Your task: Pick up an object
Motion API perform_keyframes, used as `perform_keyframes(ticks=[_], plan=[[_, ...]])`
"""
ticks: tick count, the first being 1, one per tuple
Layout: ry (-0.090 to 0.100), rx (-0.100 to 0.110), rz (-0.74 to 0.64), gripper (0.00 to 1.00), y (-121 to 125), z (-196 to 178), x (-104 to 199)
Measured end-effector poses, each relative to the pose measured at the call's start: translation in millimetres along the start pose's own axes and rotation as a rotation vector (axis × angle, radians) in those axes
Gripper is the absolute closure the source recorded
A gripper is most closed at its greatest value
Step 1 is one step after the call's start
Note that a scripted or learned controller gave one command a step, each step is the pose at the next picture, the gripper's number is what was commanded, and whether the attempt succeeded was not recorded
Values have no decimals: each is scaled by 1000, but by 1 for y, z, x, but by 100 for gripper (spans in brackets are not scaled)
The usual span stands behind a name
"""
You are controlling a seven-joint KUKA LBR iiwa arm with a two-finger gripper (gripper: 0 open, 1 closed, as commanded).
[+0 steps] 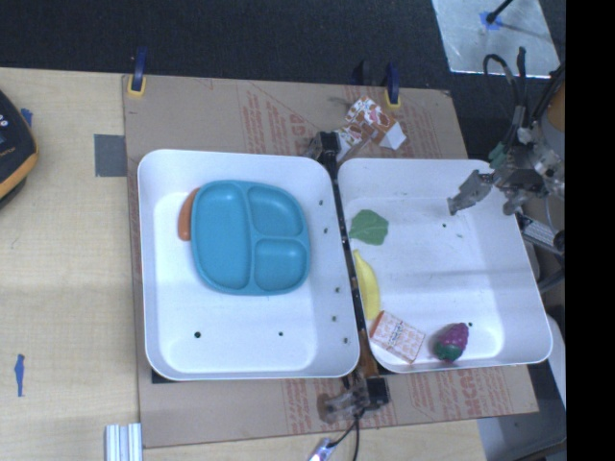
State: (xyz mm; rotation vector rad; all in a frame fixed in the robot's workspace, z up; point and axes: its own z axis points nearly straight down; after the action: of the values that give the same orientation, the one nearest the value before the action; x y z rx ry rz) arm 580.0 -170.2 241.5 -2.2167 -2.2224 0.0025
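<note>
The right bin (500,277) holds a green leaf (369,227) near its left wall. Below the leaf, a yellow banana (366,282) lies along that wall. A small patterned box (397,336) and a purple-red fruit with a green end (451,342) sit near the front edge. My gripper (469,194) hangs over the far right part of this bin, well apart from all of these objects. The left bin (163,286) carries a blue divided plate (252,236) with an orange item (184,217) tucked at its left side.
Crumpled wrappers (367,123) lie on the cardboard behind the bins. Blue clamps (138,69) hold the cardboard's far edge. A yellow and black device (13,147) sits at the left of the bench. Cables and a connector (354,401) lie at the front seam.
</note>
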Motion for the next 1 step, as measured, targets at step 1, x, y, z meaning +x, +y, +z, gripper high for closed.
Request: perform_keyframes(ticks=[1], plan=[[-1, 4, -4, 0, 74, 131, -11]])
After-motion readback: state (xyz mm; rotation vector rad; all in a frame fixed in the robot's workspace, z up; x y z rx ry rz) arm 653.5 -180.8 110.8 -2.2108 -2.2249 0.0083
